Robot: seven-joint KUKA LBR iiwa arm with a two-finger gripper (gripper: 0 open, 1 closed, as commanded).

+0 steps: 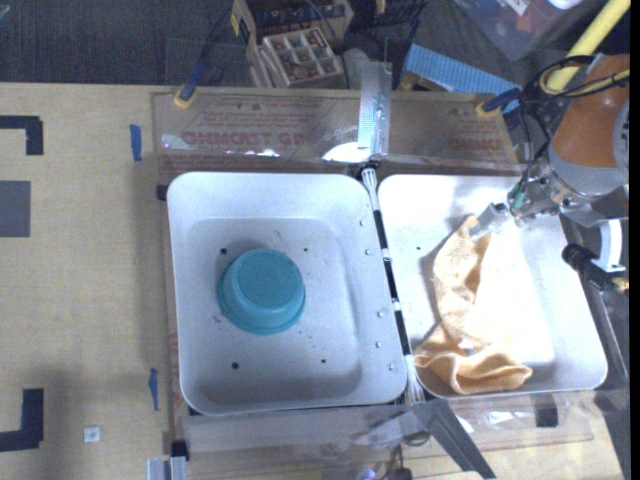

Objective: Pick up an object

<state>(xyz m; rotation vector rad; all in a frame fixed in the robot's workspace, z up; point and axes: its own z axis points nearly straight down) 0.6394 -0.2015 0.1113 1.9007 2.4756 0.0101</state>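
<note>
A tan cloth (463, 313) lies in the right bin (560, 298). Its upper corner is drawn up to a point, and its lower end is bunched against the bin's front edge. My gripper (489, 219) reaches in from the right and is shut on that raised corner. A blue bowl (262, 289) sits upside down in the middle of the left bin (200, 218), far from the gripper.
The grey arm with its orange band (590, 133) hangs over the right bin's far right corner. A metal divider (385, 268) separates the two bins. Boxes and cables crowd the bench behind the bins.
</note>
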